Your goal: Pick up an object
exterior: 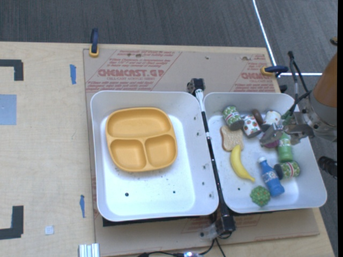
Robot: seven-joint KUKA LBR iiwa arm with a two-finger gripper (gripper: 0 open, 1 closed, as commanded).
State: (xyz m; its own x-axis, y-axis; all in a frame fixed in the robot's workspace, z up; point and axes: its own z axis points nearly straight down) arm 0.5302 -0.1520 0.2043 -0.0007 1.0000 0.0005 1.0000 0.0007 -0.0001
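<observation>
Jaws first: I cannot tell how they stand, since the gripper [277, 135] is a dark tangle of metal low over the right bin [316, 197], toward that bin's 2 o'clock corner, and nothing reads clearly between its tips. From largest down, the bench [43, 159] carries a printed board [161, 68] under both bins. On my screen the left bin [102, 197] holds a yellow divided plate [141, 138] lying flat toward its 11 o'clock side. The right bin has the loose toys. A banana [240, 164] lies near its middle, with a slice of toast [231, 138] touching it at 11 o'clock. A blue bottle [271, 179] is at 5 o'clock from the middle, and a green bottle [285, 150] stands just beside the gripper at its 5 o'clock. A green can [231, 115] sits at the bin's 11 o'clock, a red-and-white box [251, 126] just right of it. A red-and-green can [290, 169] lies at 3 o'clock of the blue bottle, and a small green broccoli [261, 196] is at the bin's 6 o'clock.
</observation>
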